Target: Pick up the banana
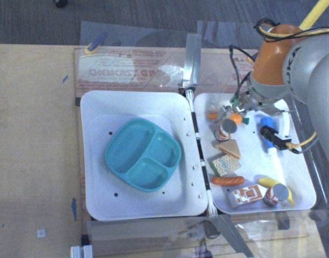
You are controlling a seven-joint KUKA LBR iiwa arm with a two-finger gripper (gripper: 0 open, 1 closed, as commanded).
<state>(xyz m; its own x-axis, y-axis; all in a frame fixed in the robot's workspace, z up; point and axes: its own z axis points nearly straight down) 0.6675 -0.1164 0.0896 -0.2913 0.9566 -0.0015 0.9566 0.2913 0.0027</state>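
Hanging over the back of the right bin [301, 168], the hand [232, 113] was low above a grey can [227, 129] and a small orange ball [235, 119]. I could not tell if the hand was open or closed. The arm [309, 63] came in from the right, with its orange band [271, 52] up above the hand.

The banana [267, 182] lay in the front right corner of the same bin, well apart from the hand. A small round thing [274, 194] sat on its middle, so only the two yellow ends showed. Just left of it was a red and white box [246, 196]. A red sausage [227, 180] lay behind the box. Behind that came a square cracker [225, 165], then a brown wedge [229, 147] near the can. A little orange bit [212, 115] lay at the back left of the bin. A blue thing [268, 124] lay to the right of the hand.

The left bin [94, 198] held a teal plate [143, 153] with three parts, set in the middle of the bin. Both bins sat side by side on the tan surface [30, 144]
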